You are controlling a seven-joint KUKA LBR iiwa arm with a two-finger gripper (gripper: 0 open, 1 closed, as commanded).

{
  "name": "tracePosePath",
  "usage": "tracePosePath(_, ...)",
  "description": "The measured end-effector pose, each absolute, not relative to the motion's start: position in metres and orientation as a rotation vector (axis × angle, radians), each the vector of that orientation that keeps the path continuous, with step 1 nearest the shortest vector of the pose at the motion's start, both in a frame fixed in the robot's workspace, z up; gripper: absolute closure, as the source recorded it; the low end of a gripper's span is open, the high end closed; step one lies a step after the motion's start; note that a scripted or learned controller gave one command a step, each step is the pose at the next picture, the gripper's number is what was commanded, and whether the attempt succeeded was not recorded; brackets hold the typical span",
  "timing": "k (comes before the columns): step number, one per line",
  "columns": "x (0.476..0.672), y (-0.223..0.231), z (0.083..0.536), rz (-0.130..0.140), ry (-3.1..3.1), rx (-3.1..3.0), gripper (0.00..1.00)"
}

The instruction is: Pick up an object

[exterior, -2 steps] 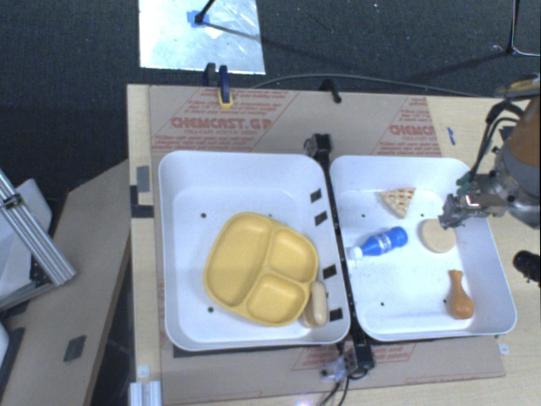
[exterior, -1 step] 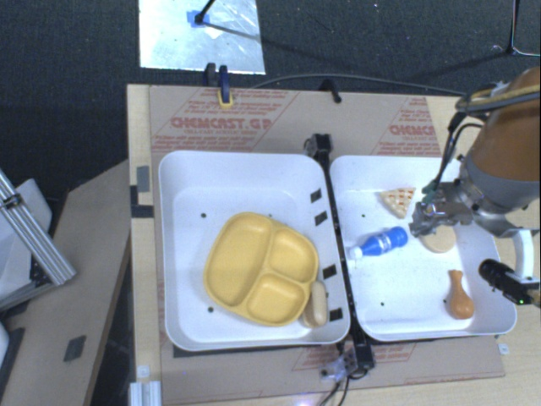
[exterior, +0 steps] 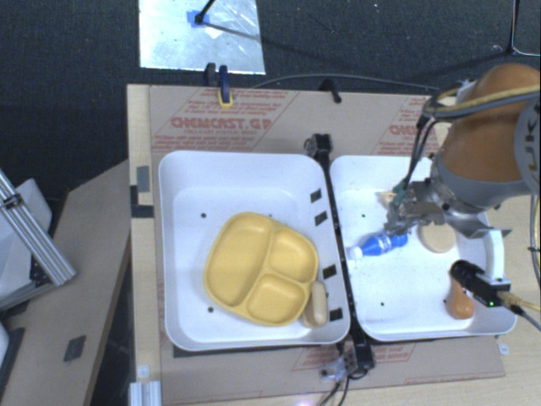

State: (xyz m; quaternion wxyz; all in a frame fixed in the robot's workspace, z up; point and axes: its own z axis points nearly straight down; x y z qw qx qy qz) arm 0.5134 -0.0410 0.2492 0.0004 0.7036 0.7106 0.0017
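In the right bin [exterior: 372, 311] a small blue bottle with a white cap [exterior: 378, 245] lies on its side near the left wall. My gripper [exterior: 398, 224] hangs just above the bottle's right end, very close to it or touching it. A round tan object [exterior: 439, 240] lies right of the gripper, partly under the arm. Near the bin's front right corner stands an orange-brown object [exterior: 460, 304]. A small pale thing [exterior: 386, 198] peeks out behind the gripper. I see nothing lifted off the bin floor.
The left bin [exterior: 194, 184] holds a yellow divided plate [exterior: 258, 266] with a beige oblong object [exterior: 316, 304] by its front right edge. A black divider [exterior: 331, 227] runs between the bins. The arm [exterior: 490, 134] covers the right bin's back right part.
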Motion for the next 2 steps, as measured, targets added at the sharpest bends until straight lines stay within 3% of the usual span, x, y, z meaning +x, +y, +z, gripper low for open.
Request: tracePosePath(2, 0.511, 0.064, 0.223, 0.002, 2.234, 2.211, 1.00)
